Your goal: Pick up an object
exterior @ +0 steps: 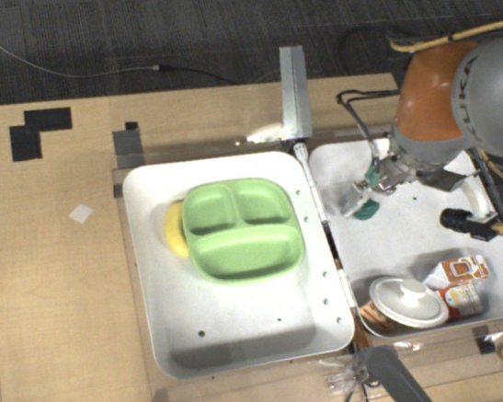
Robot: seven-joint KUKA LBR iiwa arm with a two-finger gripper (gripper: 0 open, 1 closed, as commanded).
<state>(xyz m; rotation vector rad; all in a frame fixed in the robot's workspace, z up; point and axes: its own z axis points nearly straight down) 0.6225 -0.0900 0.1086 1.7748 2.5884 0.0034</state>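
Two white bins on the bench, the arm (460,101) over the right one.

Left bin (167,291) bears a green divided tray (239,228) with a yellow object (174,231) tucked at its left edge. Right bin (404,230) holds a white lid-like dish (408,302) and a small carton (461,270) near its front wall. Gripper (372,186) hangs low at the bin's back left, a small teal object (366,210) just beneath its tip; its grip cannot be told.

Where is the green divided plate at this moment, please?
In the camera view the green divided plate lies in the left bin, in its upper middle part, and it covers most of a yellow object at its left edge.
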